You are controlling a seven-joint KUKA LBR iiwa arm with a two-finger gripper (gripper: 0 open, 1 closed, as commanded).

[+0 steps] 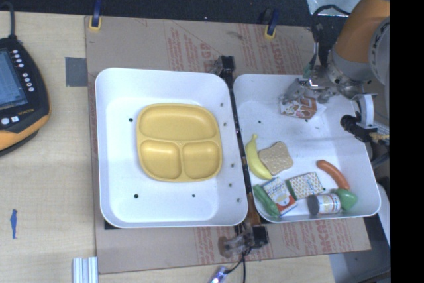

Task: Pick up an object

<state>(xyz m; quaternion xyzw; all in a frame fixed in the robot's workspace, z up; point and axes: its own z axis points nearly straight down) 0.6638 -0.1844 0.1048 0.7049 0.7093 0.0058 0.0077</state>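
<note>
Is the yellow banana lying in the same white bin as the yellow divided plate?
No, the yellow banana lies in the right white bin, while the yellow divided plastic plate sits in the left white bin.

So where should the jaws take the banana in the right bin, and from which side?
Probably at the middle of the banana, coming straight down from above. It lies flat, its curved body running from the top end near the bin's left wall down toward the cracker. Closing across its narrow width suits it; the cracker side looks tight.
</note>
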